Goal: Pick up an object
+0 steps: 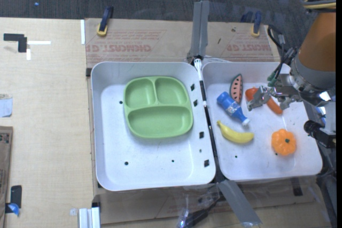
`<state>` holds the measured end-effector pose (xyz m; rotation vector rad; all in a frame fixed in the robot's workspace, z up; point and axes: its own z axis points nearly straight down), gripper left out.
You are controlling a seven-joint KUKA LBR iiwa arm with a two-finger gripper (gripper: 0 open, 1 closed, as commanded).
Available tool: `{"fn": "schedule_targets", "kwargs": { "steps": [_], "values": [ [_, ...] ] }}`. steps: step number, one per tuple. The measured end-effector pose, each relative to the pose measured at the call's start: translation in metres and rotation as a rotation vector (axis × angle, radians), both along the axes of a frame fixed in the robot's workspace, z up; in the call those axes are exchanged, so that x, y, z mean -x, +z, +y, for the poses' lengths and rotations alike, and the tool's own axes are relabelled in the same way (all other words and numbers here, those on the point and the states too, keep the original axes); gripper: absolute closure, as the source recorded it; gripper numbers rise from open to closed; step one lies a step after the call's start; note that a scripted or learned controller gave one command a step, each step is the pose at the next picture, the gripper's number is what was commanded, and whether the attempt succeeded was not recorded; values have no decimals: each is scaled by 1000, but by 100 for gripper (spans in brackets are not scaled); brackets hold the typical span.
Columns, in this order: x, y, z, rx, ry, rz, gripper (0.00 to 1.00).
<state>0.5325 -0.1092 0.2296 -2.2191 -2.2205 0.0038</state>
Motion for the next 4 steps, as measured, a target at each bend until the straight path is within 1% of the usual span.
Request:
{"fn": "schedule_targets", "kwargs": {
  "steps": [1,2,3,4],
  "values": [
    [-41,-62,-55,1,-128,-1,0],
    [-78,-138,-93,-6,-192,-2,0],
    [-78,-128,-94,-2,-191,-3,100],
    [-127,-13,-1,1,-99,-4,100]
  ]
}}
